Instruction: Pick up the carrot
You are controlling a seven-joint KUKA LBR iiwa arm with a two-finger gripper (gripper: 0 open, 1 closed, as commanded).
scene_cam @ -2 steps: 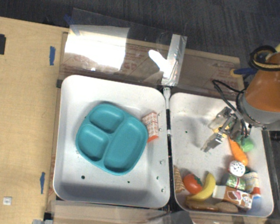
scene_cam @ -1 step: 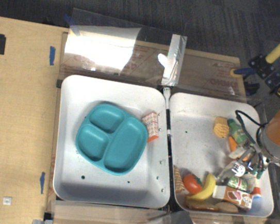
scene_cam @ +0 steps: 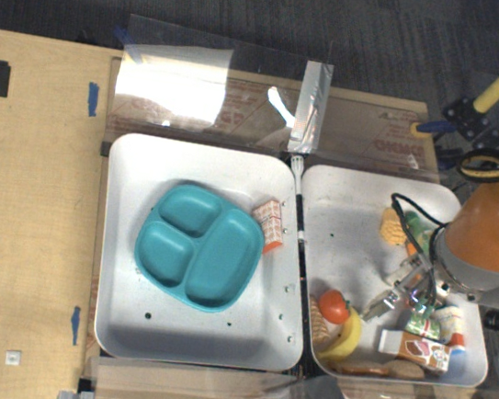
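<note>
Seemingly the carrot (scene_cam: 411, 249) is the small orange sliver with a green end toward 12 o'clock, lying a little toward 12 o'clock from the middle of the right bin (scene_cam: 324, 196). Most of it is hidden under the arm's wrist, so this reading is uncertain. A yellowish item (scene_cam: 394, 227) sits just beside it at 10 o'clock.

The gripper (scene_cam: 394, 299) hangs near the carrot at its 6 o'clock, close to the bin's middle. I cannot tell whether it is spread or closed, and nothing can be seen held in it. From the gripper, a red tomato (scene_cam: 334, 306) lies at 8 o'clock, touching a banana (scene_cam: 345, 338) at 7 o'clock. A printed carton (scene_cam: 422, 350) and a small bottle (scene_cam: 450, 324) crowd the 4 to 5 o'clock side. The left bin (scene_cam: 121, 314), well apart at 9 o'clock, bears a teal divided plate (scene_cam: 198, 247) with a small packet (scene_cam: 268, 221) at its 2 o'clock edge.

By my judgement the step in hand is the approach, and the pick has not yet been made. To do it well, the gripper should shift toward 12 o'clock until it is centred over the orange body. It should then turn to close across the carrot's narrow width and come straight down, clear of the yellowish item. It should lift only once the carrot is clearly pinched.
</note>
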